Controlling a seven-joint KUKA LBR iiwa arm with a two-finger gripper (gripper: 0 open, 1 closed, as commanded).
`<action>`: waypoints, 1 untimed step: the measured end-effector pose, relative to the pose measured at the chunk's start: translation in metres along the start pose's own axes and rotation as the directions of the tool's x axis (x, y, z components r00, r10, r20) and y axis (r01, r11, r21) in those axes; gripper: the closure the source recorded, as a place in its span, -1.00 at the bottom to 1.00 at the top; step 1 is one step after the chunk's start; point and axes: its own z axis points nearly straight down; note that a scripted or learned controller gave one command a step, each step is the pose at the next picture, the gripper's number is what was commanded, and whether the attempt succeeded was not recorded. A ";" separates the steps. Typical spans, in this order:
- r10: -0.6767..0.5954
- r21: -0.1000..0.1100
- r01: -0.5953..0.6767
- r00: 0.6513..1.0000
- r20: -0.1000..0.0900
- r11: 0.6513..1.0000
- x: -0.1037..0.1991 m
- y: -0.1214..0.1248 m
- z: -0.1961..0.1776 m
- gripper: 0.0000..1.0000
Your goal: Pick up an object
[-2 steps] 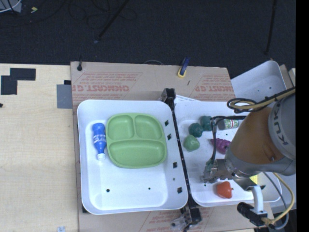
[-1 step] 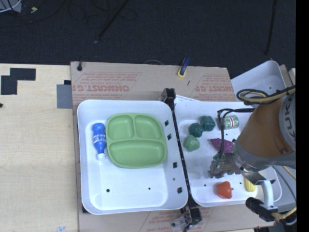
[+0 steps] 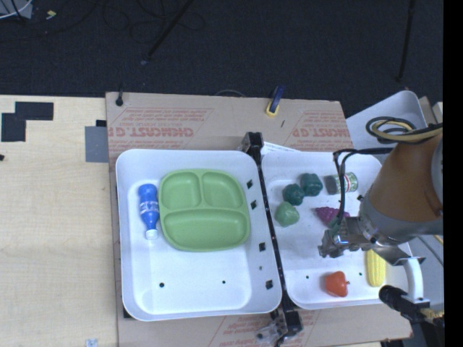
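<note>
Two white bins sit side by side on the desk. Left bin: green divided plate, blue bottle just beside its left edge. Right bin: two dark green pieces, light green piece, purple item, can, red-orange item, yellow corn. End effector hangs low above the bin floor, between purple item and red-orange item; finger state cannot be told.
</note>
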 end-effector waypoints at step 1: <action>0.000 -0.001 0.000 1.000 0.000 1.000 -0.001 0.001 -0.048 1.00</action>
